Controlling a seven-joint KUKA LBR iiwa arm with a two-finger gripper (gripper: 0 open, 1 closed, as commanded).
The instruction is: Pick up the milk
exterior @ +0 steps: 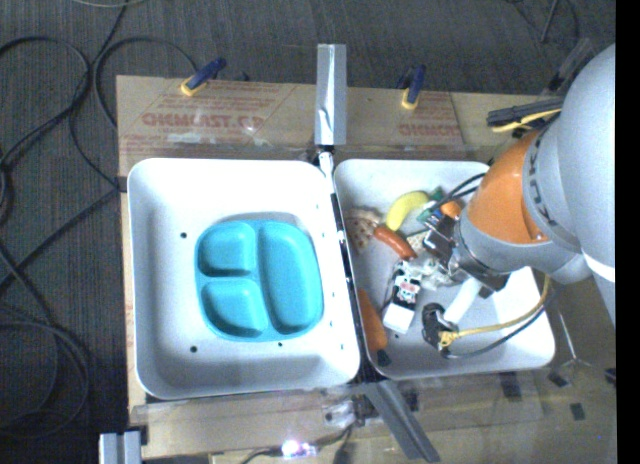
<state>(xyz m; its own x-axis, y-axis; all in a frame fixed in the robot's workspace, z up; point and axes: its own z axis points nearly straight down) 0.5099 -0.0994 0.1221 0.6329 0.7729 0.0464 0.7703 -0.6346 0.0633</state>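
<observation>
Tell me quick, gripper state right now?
Gripper: low in the right bin, over the small white carton beside the carrot; open or closed cannot be told from this view.

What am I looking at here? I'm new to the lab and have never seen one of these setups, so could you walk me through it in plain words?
One camera looks down at a slant on a bench holding two shallow white bins. The big grey shape with the orange band entering from the right is a robot arm; at its end, low over the right bin, is its gripper, a two-finger claw. From this angle I can't tell whether it holds anything.

The left bin holds a blue plate with three compartments. The right bin holds toy food: a yellow banana, a reddish sausage, an orange carrot along the left wall, and a small white carton, probably the milk the arm should pick up, just below the gripper. Blue and yellow clamps hold the cardboard behind.
</observation>
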